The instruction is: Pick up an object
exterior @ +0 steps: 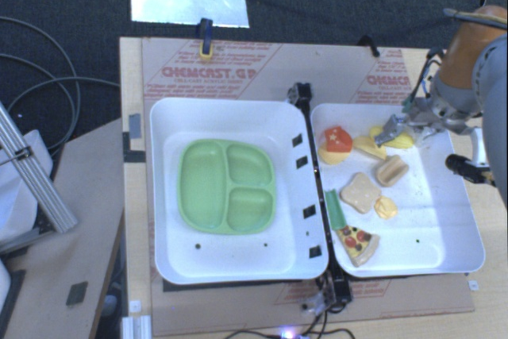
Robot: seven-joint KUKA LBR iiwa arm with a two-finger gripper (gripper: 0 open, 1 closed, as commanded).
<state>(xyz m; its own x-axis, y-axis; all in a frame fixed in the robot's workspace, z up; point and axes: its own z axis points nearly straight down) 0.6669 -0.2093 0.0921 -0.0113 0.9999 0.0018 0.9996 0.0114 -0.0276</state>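
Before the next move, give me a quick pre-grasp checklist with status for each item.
1. Gripper over the right bin: ok, at its upper part.
2. Target under the fingers: ok, yellow piece lies right at the tip.
3. Object between the fingers: cannot tell.
4. Neighbours crowding the target: not ok, brown roll and yellow wedge sit close beside it.
5. Green tray out of the way: ok, in the left bin.
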